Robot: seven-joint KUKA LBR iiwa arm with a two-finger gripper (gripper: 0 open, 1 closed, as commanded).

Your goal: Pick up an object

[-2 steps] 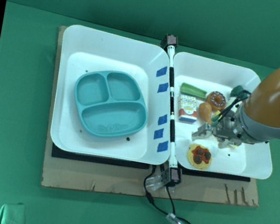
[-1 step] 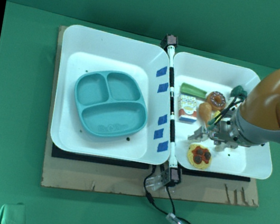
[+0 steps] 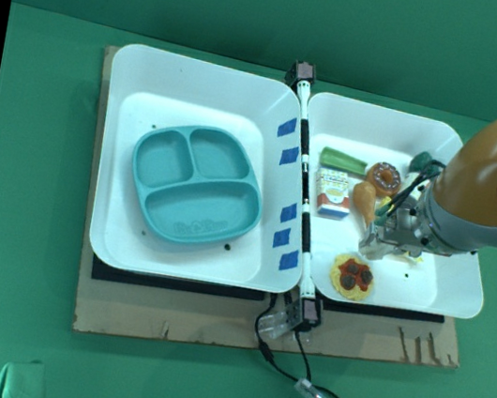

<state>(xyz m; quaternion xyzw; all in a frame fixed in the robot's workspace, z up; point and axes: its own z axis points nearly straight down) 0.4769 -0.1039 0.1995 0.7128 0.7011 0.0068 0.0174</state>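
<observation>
My gripper (image 3: 375, 247) hangs low in the right bin (image 3: 460, 295); whether it is open or closed I cannot tell from here. The likeliest pick is the drumstick (image 3: 363, 202), just up and left of me, near touching. It looks like a light, stiff plastic toy, smooth and rounded, so I judge it could slip; I would take it across its narrow end. A pizza (image 3: 353, 277) lies just below me, a donut (image 3: 385, 176) beyond the drumstick, and a carton (image 3: 332, 194) further left.

A divided plate (image 3: 197, 185) lies in the left bin (image 3: 112, 160); toy foods (image 3: 352, 276) lie in the right bin (image 3: 457, 287).
</observation>
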